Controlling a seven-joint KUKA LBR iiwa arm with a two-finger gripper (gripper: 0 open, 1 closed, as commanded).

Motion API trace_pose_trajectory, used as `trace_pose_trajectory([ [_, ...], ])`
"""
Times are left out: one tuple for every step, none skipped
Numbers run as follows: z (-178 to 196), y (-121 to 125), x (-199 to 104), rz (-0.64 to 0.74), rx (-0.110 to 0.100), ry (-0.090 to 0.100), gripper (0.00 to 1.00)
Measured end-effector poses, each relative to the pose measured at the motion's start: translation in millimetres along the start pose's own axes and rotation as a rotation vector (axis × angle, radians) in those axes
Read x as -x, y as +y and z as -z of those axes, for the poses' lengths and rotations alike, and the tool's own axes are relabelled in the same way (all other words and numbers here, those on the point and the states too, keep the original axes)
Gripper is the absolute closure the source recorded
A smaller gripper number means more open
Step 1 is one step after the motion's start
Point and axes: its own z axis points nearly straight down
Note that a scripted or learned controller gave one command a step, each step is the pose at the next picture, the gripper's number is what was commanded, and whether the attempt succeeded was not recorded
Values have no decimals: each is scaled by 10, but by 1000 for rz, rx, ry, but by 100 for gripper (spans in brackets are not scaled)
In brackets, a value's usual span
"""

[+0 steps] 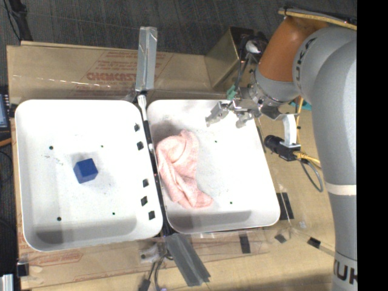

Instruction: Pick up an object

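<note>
The gripper [225,115] hangs over the far right part of the right bin [257,187], fingers spread apart, with nothing between them and nothing touching them. The crumpled pink cloth [180,168] lies in the same bin, against its left wall. A blue cube [85,170] sits in the left bin [36,180].

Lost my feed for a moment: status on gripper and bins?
Gripper open, holding nothing, over right bin. Pink cloth beside it. Blue cube in left bin.

Grey arm [330,102]; orange band [282,50] above wrist; slim metal hand [228,117]; black lettering near base.
</note>
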Motion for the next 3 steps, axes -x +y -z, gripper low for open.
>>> trace_pose_trajectory([
  [-1068,-85,-361,218,7,-1,0],
  [-1072,-9,-750,329,5,-3,0],
  [-1072,-316,-744,434,6,-3,0],
])
